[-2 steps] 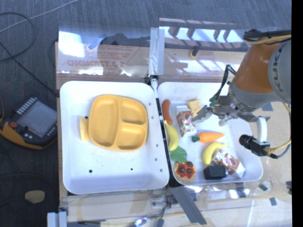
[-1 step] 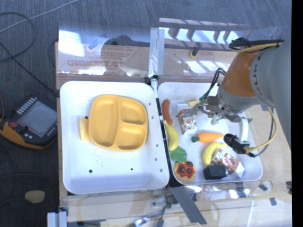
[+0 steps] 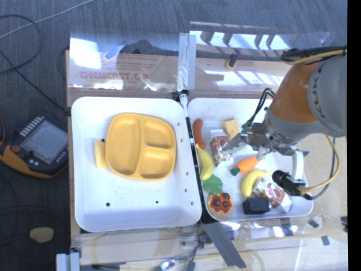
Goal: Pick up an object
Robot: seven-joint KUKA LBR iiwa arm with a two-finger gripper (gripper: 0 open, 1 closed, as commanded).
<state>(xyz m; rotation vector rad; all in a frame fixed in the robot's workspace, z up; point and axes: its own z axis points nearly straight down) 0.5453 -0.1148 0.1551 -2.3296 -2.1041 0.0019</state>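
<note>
two shallow white bins sit side by side on the bench. the left bin (image 3: 90, 196) carries one yellow divided tray (image 3: 141, 145) with three compartments, and a pale yellow piece (image 3: 100, 154) just shows at the tray's left edge. the right bin (image 3: 304, 208) is crowded with toy food: two bananas, one (image 3: 205, 162) along the left wall and one (image 3: 251, 180) nearer the middle, one red sausage (image 3: 198, 133) by the dividing wall, one tan cheese-like wedge (image 3: 231, 127), one carrot (image 3: 247, 164), one green piece (image 3: 213, 183), one small pizza (image 3: 220, 204) in the near left corner, one black block (image 3: 256, 205) and one reddish patterned packet (image 3: 219, 149).

the gripper (image 3: 246, 142) hangs low over the middle of the right bin, between the wedge and the carrot, near the packet; whether it is apart or together cannot be told from this angle. nothing is visibly held.

the bench lies in patchy sunlight, with a clear panel behind the bins and dark carpet all around. a handheld pendant (image 3: 36, 145) and cables lie on the floor at the left. most open room is in the left bin around the tray; the right bin's things crowd its near and left walls.
</note>
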